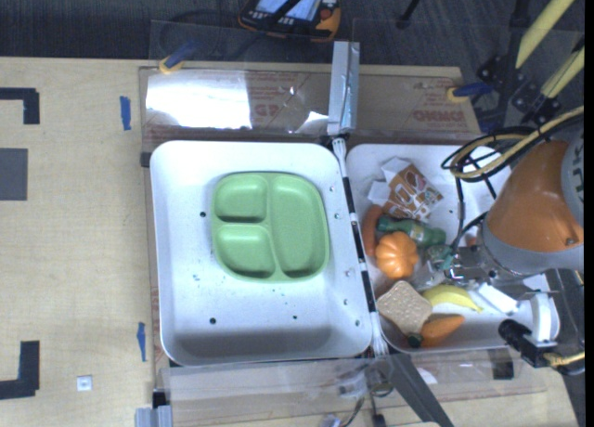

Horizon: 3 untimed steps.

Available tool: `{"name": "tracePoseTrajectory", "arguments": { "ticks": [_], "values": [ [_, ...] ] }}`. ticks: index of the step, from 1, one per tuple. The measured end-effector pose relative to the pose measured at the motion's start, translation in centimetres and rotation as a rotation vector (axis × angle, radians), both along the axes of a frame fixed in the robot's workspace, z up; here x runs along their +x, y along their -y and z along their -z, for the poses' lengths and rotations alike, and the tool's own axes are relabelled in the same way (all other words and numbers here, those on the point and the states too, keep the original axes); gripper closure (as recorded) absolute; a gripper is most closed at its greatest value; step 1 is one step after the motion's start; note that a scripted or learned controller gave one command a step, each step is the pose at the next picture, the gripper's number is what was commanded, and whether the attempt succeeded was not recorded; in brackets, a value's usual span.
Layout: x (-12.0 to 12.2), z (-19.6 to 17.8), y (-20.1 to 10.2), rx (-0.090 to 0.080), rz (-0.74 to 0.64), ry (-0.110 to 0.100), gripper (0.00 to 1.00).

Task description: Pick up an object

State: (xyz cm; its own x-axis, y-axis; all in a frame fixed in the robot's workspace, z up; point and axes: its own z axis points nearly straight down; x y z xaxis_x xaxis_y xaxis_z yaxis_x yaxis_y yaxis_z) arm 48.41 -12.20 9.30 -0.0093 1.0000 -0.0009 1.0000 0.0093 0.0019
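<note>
The right bin (436,158) holds several items. A small orange pumpkin (397,254) lies at its left, with a green vegetable (415,230) just above it. A snack packet (411,191) lies towards the back. A brown bread slice (404,307), a yellow banana (453,299) and an orange carrot-like piece (441,327) lie at the front. My gripper (452,265) is low in this bin, between the pumpkin and the banana, under the grey arm with its orange band (534,202).
The left bin (176,230) carries a green divided plate (271,225). A metal divider (343,91) stands behind the two bins. Cables (483,161) loop over the right bin's far corner. A pendant (290,6) lies on the floor beyond the bench.
</note>
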Motion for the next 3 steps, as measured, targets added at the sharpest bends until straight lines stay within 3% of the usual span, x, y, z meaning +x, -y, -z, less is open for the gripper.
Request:
{"name": "tracePoseTrajectory", "arguments": {
  "ticks": [1, 2, 3],
  "values": [
    [4.9, 0.6, -2.3, 0.0, -0.013, 0.003, 0.0],
    [5.0, -0.4, -2.2, -0.001, -0.011, 0.007, 1.0],
    [1.3, -13.5, -6.6, 0.001, -0.197, -0.002, 1.0]
  ]
}}
